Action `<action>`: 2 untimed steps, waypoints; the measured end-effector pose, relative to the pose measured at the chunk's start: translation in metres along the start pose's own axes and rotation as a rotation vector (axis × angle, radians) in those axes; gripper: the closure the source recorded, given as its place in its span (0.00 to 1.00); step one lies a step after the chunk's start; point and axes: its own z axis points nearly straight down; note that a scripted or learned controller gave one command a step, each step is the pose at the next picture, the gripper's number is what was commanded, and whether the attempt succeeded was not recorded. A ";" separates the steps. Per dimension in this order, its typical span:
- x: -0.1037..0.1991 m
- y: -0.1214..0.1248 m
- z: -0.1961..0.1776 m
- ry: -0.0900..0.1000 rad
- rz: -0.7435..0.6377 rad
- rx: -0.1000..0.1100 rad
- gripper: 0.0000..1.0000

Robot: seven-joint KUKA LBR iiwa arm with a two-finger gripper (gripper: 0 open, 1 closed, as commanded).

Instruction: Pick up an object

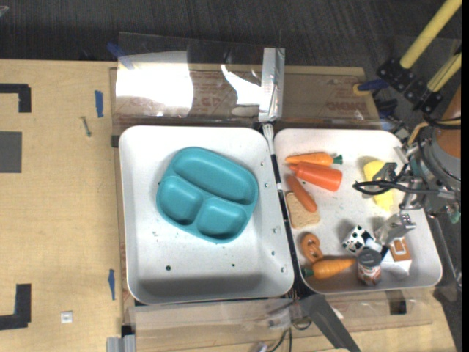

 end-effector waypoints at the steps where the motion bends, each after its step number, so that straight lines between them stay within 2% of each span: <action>1: -0.027 -0.055 0.106 0.000 -0.087 0.001 0.00; 2: -0.011 -0.057 0.138 -0.040 -0.146 0.014 0.00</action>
